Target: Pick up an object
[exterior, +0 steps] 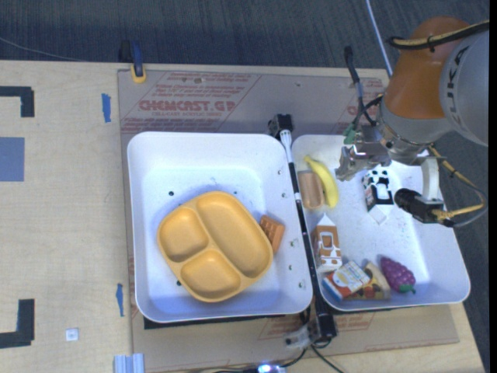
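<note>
The right bin point(435, 259) holds a yellow banana point(323, 179) with a tan bread roll point(311, 191) against its left side. Below them are a small orange-and-white carton point(328, 243), a flat colourful packet point(353, 280) and a bunch of purple grapes point(397, 273). A small black-and-white toy point(378, 186) lies near the bin's upper middle. My gripper point(352, 164) hangs over the upper part of this bin, just right of the banana's top end and left of the toy. Nothing shows in its grasp.
The left bin point(155, 169) carries a yellow divided plate point(215, 244) and a small orange-brown piece point(272, 232) at the plate's right edge. A black cable fitting point(417, 204) from the arm hangs over the right bin. A raised divider point(297, 208) separates the bins.
</note>
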`<state>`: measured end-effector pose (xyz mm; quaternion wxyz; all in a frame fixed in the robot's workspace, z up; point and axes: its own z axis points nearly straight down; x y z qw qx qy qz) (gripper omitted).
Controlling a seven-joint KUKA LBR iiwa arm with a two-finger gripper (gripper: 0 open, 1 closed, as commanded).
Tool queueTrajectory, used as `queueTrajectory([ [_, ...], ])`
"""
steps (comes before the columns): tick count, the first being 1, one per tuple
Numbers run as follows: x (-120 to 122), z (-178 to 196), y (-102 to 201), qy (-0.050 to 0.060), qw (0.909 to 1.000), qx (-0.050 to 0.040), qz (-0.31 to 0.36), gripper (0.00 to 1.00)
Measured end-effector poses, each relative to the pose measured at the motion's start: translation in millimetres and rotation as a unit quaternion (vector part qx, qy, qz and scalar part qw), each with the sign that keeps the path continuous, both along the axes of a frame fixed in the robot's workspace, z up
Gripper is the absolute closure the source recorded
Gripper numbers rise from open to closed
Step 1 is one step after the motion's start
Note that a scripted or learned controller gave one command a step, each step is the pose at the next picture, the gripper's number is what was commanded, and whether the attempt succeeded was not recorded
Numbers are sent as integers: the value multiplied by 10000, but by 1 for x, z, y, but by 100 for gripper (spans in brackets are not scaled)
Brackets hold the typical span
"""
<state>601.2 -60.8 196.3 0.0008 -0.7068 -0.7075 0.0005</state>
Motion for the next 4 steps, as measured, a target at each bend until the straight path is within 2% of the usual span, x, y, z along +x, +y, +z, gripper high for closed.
queueTrajectory([
  [1, -25, -12, 14, 0, 10000, 0, -6, 100],
  [2, 1, -11, 9, -23, 10000, -6, -1, 100],
  [3, -107, -5, 8, -2, 10000, 0, -10, 100],
  [4, -89, -12, 13, -17, 10000, -4, -8, 100],
])
